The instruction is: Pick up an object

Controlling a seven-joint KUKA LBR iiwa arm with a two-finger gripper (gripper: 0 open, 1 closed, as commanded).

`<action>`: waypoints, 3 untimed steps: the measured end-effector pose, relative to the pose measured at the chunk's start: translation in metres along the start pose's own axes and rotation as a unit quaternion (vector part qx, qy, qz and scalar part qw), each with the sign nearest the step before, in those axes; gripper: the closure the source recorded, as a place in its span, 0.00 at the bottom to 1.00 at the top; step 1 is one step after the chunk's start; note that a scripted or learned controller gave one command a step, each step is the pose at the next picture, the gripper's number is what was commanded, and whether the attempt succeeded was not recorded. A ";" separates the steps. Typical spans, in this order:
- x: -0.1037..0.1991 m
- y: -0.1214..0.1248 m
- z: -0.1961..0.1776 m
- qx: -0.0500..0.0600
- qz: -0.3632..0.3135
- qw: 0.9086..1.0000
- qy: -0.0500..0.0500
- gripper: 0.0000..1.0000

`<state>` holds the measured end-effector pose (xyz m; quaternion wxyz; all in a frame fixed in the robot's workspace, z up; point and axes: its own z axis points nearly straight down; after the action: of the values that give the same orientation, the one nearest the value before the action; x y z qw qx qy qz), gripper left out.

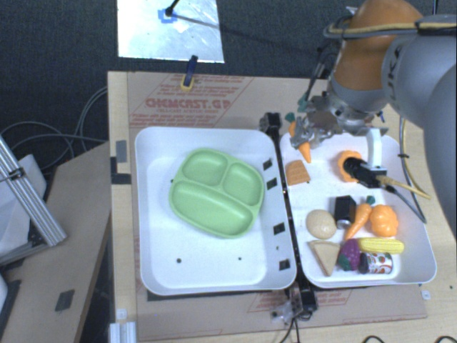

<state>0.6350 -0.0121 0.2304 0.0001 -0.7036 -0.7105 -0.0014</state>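
Observation:
My gripper (305, 138) hangs over the far left corner of the right bin (421, 259). A small orange carrot (305, 152) points tip-down from between its fingers, so it is shut on that carrot. Just below lies a brown cracker (297, 172). Further into the bin are an orange fruit (349, 158), a black block (345, 209), a larger carrot (359, 221), an orange pepper (384, 221), a beige potato (321, 224), a bread wedge (325, 255), purple grapes (350, 251), a corn cob (382, 246) and a small can (379, 263).
The left bin (153, 263) holds a green divided plate (216, 191). A ridge with black clips (280, 191) separates the two bins. The grey arm (418, 70) takes up the upper right, above the right bin's far side.

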 end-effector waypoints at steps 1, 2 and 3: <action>-0.016 0.015 0.006 -0.001 0.004 1.000 -0.001 1.00; -0.010 0.002 0.016 0.001 0.004 1.000 -0.001 1.00; -0.019 0.003 0.008 0.000 0.005 1.000 -0.001 1.00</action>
<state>0.6387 -0.0312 0.2223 -0.0008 -0.7069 -0.7073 -0.0006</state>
